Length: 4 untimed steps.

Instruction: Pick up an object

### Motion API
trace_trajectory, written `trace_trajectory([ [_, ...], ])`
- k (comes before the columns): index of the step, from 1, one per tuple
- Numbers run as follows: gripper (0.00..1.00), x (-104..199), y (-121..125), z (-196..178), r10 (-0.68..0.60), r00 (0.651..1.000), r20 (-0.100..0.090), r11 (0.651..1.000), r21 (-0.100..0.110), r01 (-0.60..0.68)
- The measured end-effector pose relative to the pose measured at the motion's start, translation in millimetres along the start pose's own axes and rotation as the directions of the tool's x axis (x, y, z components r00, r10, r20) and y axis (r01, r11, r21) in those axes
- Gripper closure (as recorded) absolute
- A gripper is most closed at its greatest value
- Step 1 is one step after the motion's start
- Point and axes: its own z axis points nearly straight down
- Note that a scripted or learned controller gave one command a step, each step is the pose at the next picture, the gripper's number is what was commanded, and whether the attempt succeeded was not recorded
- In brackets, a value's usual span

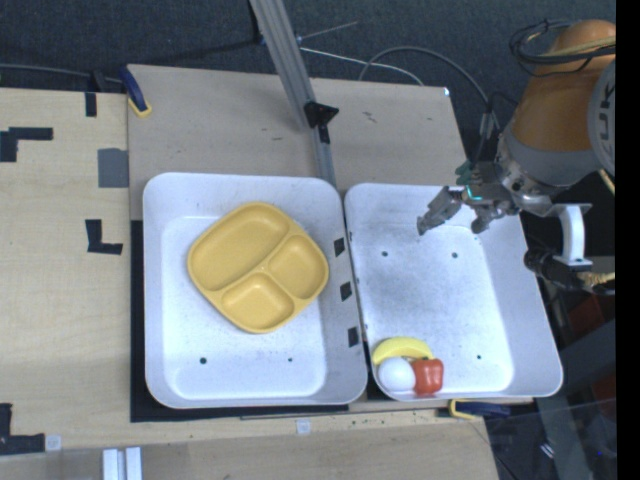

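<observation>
Two shallow white bins sit side by side on the pale wooden surface (230,118). The left bin (165,268) carries a yellow divided plate (258,265) with three compartments, lying flat and turned at a slant, roughly in the middle of the bin and apart from its walls. A grey metal bar (285,43) runs down from the top of the view to the seam between the bins, ending at a black clamp (320,114). Thin cables trail across the dark floor beyond the surface.

The right bin (455,298) has a speckled, scuffed floor. Its contents are crowded into the near left corner: a white ball (397,374), a curved yellow piece (402,347) that looks like a toy banana arching just behind and touching it, and a small red object (428,375) pressed against the ball's right side. All three sit tight against the bin's front wall, with the bin's left wall close by.

The end effector (459,216) hangs over the far right part of the right bin, well apart from that cluster. Its two dark fingers are spread wide with nothing between them. The grey arm with its orange band (555,88) enters from the right.
</observation>
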Motion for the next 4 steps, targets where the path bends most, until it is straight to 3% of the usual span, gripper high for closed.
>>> trace_trajectory([
  [1,0.0,-0.1,0.0,-0.1,0.0,1.0,0.0,1.0,0.0,0.0],
  [3,0.0,-4.8,-15.5,117.6,0.002,1.0,0.0,1.0,0.008,-0.002],
  [4,0.0,-4.8,-15.6,165.5,0.002,1.0,0.002,1.0,0.0,-0.002],
])
